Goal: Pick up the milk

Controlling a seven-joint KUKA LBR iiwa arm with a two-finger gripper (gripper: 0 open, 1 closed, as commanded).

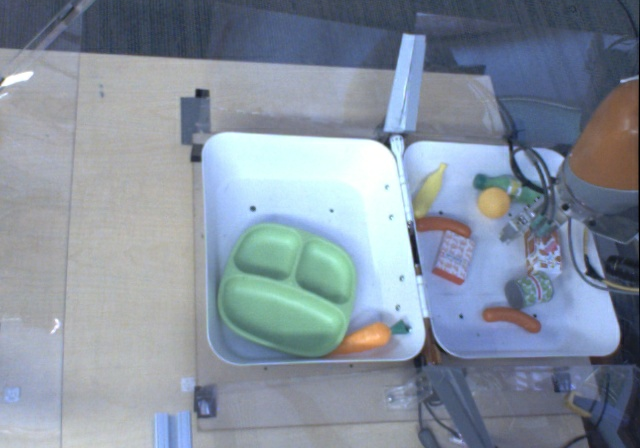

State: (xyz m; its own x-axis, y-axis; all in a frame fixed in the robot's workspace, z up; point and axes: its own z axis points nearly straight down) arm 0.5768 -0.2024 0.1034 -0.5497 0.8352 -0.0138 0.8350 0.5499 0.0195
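Note:
A flat red and white carton (454, 258), which looks like the milk, lies in the left half of the right bin (600, 336). A second red and white pack (544, 256) lies near the bin's right side. My gripper (527, 219) hangs over the right bin, just above that second pack and to the right of a yellow lemon (492, 202). The arm's orange band (608, 141) and cables cover part of the bin's right edge. The gripper is well to the right of the flat carton.
The right bin also holds a banana (430, 187), a red sausage (443, 226), a green item (492, 181), a round green and grey piece (531, 289) and another sausage (512, 317). In the left bin (300, 161) sit a green divided tray (288, 288) and a carrot (366, 337).

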